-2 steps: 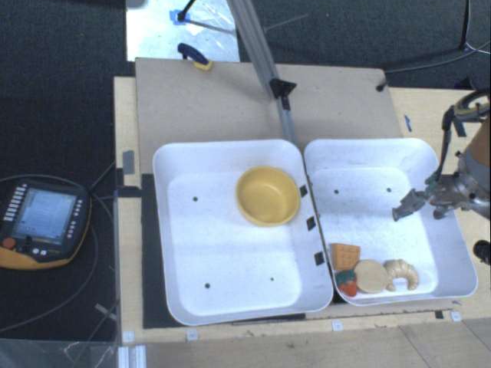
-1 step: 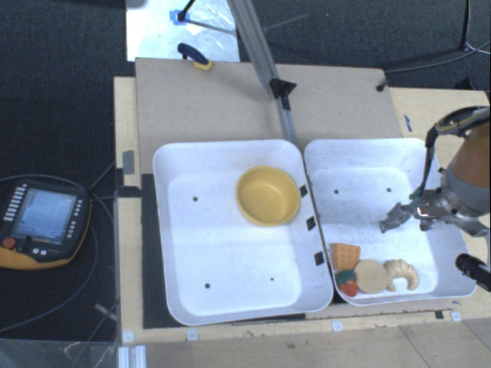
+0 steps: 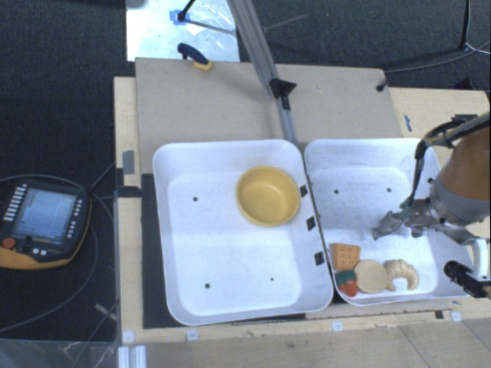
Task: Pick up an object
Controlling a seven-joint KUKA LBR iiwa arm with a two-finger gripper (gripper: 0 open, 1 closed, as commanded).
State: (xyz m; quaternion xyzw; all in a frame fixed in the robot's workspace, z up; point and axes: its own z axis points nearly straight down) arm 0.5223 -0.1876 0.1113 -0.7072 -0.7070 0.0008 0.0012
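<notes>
Fingers (image 3: 381,229) on the gripper point left over the bare floor of the right bin (image 3: 353,159), and whether they stand apart or together I cannot tell; nothing shows between them.

Going by size: the desk (image 3: 230,106) carries 2 white bins side by side. The left bin (image 3: 230,282) holds 1 yellow bowl (image 3: 268,195) near its upper right corner, upright, well apart from the arm. The grey arm with its orange band (image 3: 466,171) hangs over the right side of the right bin. Along that bin's lower edge sits a cluster of small toy foods: a round tan piece like a bun (image 3: 371,276), a pale croissant-shaped piece (image 3: 404,274) just beside it on the right, an orange waffle-like square (image 3: 346,255) to the upper left, and a small red piece (image 3: 349,287) touching the bun's left side.

Nearest candidates seem to be the bun and the croissant, just below the fingertips. To do the pick well, I judge the croissant the better target, since its right side is free, while the bun is crowded on 2 sides and a descent there risks pushing its neighbours. Centre over the chosen piece first, then drop straight down, keeping clear of the bin's lower wall.
</notes>
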